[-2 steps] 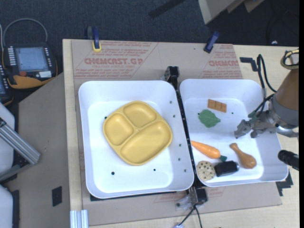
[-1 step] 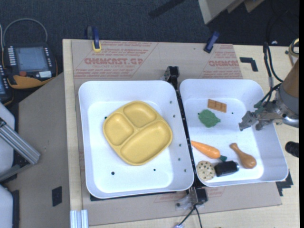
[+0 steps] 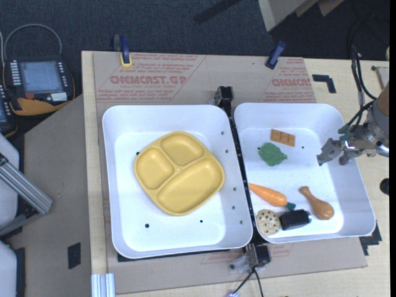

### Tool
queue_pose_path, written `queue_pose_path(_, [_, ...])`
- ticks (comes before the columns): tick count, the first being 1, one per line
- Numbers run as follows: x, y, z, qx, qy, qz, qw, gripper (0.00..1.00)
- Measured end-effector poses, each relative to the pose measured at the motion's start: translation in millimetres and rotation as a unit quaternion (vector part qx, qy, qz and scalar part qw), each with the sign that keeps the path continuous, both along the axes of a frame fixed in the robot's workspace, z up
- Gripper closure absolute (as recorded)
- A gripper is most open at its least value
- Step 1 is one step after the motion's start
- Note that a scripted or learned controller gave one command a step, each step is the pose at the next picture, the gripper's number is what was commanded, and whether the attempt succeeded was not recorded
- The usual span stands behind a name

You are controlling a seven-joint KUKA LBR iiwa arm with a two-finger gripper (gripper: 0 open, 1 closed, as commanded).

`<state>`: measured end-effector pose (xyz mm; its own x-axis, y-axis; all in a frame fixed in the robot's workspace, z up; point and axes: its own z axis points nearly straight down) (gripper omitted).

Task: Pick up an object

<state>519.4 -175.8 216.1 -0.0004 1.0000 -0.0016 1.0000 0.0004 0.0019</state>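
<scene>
The right bin [image 3: 352, 184] holds several toy foods. A brown waffle piece [image 3: 283, 138] lies at the back, with a green leafy piece [image 3: 271, 154] just in front of it. An orange carrot [image 3: 268, 194], a brown drumstick [image 3: 317, 203], a speckled cookie [image 3: 266, 222] and a black block [image 3: 294, 219] lie toward the front. My gripper [image 3: 334, 158] hovers over the bin's right side, open, with nothing between its fingers. It is right of the green piece and above the drumstick in the picture.
The left bin [image 3: 117, 166] holds a yellow divided plate [image 3: 179, 172]. A black divider with clamps [image 3: 224, 95] runs between the bins. A tablet [image 3: 39, 79] and cables sit off the bench at the left.
</scene>
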Motion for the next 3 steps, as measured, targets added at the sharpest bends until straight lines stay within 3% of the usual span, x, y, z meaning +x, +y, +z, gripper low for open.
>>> queue_pose_path(1, [13.9, 48.2, -1.2, 0.0007, 0.000, 0.002, 1.0000, 1.00])
queue_pose_path(3, [14.4, 163.4, -11.4, 0.0020, 0.002, 0.003, 1.0000, 1.00])
